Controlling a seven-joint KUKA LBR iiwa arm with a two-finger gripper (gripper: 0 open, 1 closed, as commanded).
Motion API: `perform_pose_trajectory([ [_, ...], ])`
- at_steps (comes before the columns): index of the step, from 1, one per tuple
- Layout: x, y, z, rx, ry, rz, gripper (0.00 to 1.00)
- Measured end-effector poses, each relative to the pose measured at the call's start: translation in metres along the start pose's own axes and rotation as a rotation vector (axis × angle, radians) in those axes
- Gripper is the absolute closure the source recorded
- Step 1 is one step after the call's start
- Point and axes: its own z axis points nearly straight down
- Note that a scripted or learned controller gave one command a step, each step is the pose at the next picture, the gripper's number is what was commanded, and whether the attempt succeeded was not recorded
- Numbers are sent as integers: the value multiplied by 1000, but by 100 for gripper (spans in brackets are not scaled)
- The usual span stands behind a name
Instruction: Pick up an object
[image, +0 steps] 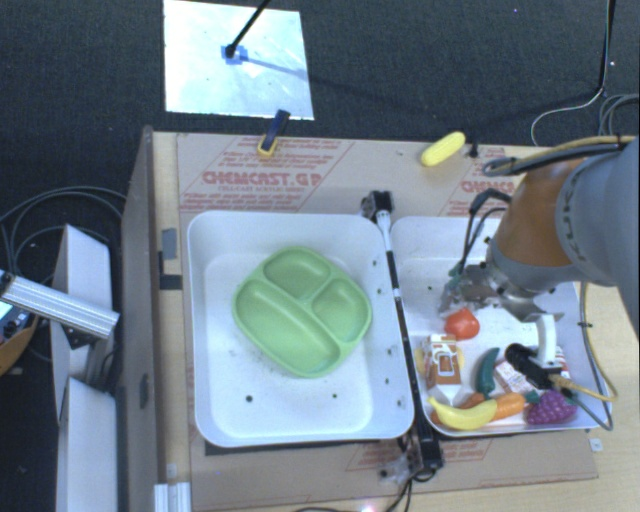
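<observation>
Tomato toy | rt bin, just beside fingers (contact unclear) | grip state: can't tell

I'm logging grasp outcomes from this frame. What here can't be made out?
1. Camera view: whether the end effector touches the red toy right next to it; the spot is blurred and too small.
2. Camera view: the right bin's back right corner, hidden by the arm.
3. Camera view: print on the small carton, too small to read.
</observation>
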Motion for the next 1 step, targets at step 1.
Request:
perform_pose_trajectory([
  [1, 68, 21, -95, -8, 2, -7, 100],
])
